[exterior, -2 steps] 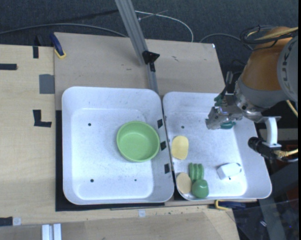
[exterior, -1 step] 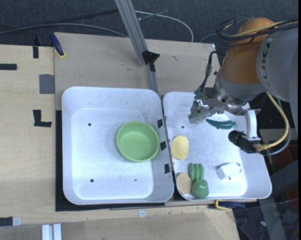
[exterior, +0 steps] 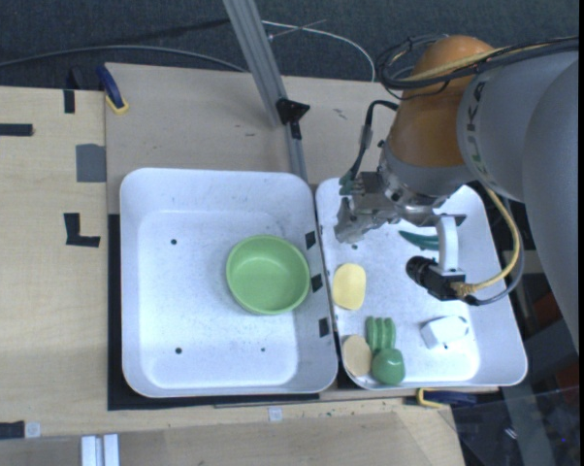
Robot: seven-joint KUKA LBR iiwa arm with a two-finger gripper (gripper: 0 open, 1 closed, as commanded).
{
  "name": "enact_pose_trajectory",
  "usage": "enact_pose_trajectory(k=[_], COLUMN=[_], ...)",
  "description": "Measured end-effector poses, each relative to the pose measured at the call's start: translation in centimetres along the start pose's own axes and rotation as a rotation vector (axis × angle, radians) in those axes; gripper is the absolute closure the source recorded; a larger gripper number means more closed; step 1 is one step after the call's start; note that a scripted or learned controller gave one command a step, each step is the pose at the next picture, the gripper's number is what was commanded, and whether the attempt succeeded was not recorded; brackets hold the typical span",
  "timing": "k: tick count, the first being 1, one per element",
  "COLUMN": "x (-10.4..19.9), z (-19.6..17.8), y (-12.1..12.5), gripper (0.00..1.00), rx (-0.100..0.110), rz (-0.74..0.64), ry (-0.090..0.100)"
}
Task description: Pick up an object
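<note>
One green pepper (exterior: 383, 351) and one pale round piece (exterior: 356, 355) at right bin's (exterior: 501, 357) near left corner, one white piece (exterior: 444, 332) beside, one yellow piece (exterior: 349, 285) midway, one green bowl (exterior: 267, 275) in left bin (exterior: 156, 260), arm bent down, pincer (exterior: 353, 223) over far left corner, whether spread or pressed together cannot be told

Left bin (exterior: 156, 260) lies open around the central green bowl (exterior: 267, 275); right bin (exterior: 501, 343) is crowded at its lower left, arm (exterior: 438, 115) overhanging its top.

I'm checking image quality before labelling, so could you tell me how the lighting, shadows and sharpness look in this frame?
Camera view: even, soft overhead light; the white bins are bright without harsh glare; the green bowl casts only a faint shadow; the arm's orange band and the tool look slightly soft, while small items near the tool blur together.
</note>
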State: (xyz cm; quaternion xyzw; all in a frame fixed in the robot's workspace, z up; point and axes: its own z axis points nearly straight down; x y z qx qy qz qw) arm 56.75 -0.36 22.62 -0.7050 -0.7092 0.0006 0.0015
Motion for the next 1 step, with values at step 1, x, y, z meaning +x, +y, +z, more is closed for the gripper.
enact_pose_trajectory(k=[1], x=[5.27], z=[-0.80], y=[0.34], gripper=[1.00], rx=[-0.002], rz=[-0.001], ry=[0.001])
